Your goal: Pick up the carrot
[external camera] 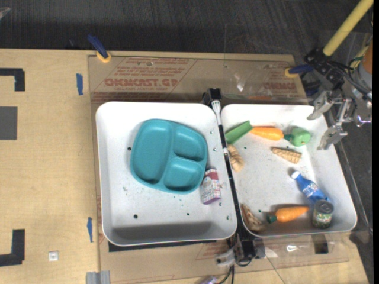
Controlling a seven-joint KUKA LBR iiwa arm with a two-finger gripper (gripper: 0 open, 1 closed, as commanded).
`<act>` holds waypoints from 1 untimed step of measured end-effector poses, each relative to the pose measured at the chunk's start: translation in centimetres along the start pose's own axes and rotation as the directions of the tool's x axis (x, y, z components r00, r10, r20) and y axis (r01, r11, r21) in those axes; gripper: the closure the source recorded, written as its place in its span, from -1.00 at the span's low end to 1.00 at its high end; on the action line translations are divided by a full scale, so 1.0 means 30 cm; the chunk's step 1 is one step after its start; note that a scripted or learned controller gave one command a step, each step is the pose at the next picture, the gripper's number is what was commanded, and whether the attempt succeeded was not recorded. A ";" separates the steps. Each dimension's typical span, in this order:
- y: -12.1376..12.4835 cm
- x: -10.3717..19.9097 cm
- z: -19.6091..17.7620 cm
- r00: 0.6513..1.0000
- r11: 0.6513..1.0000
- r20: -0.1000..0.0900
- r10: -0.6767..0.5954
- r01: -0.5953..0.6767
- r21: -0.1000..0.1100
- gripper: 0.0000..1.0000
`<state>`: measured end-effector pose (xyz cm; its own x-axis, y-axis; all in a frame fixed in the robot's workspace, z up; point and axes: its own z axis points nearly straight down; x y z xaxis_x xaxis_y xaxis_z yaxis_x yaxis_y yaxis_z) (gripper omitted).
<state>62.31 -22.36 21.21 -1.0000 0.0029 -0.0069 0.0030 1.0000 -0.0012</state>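
Observation:
An orange carrot (291,214) with a green stem end lies near the front of the right bin (346,185), between a brown piece and a dark can. A second orange carrot-like piece (266,133) lies at the back of that bin, between two green items. My gripper (324,125) hangs over the bin's back right corner, well away from both orange pieces. Its fingers are open and nothing is between them.
The right bin also holds a long green vegetable (237,131), a green lump (299,138), a tan cone (287,153), a blue bottle (305,186), a can (323,213) and brown pieces (235,158). The left bin (112,176) holds a teal divided plate (168,155) and a small packet (210,187).

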 end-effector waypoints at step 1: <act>-0.002 0.082 0.377 0.996 0.996 0.006 -0.094 0.094 0.003 -1.00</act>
<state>59.93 -22.43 9.90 -0.9958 -0.0907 -0.0132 -0.0907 0.9959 -0.0049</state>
